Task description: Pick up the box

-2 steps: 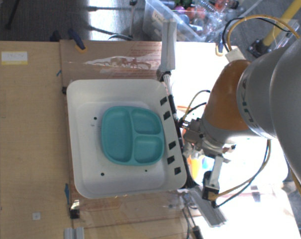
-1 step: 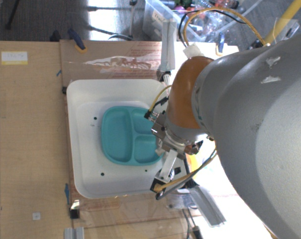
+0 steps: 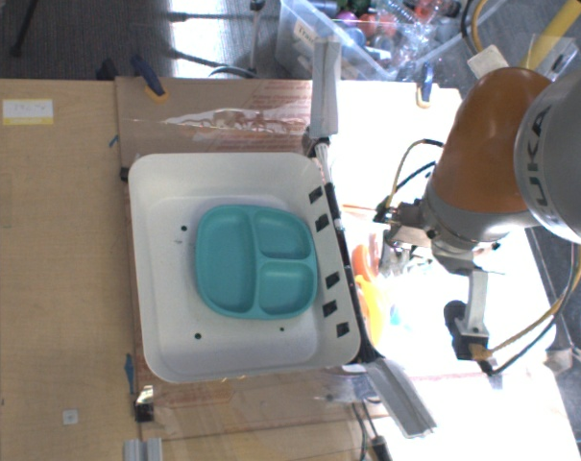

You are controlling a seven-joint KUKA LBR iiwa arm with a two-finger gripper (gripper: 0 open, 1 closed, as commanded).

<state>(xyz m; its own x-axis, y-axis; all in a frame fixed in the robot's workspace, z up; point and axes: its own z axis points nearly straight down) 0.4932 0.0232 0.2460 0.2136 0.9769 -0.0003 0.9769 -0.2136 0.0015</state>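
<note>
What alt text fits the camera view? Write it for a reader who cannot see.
A grey and orange robot arm reaches from the right over an overexposed white bin holding orange items. The left white bin holds a teal divided plate.

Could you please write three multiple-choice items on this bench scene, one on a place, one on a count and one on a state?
1. Where does the teal tray lie?
A. In the left white bin
B. On the wooden board
C. On the floor

2. How many compartments does the teal tray have?
A. One
B. Three
C. Six

3. How does the teal tray sit?
A. Standing on edge
B. Flat, open side up
C. Propped on the rim

Answers:
1 A: white bin floor surrounds it.
2 B: one long section and two smaller ones show.
3 B: its hollows face the camera.
</note>
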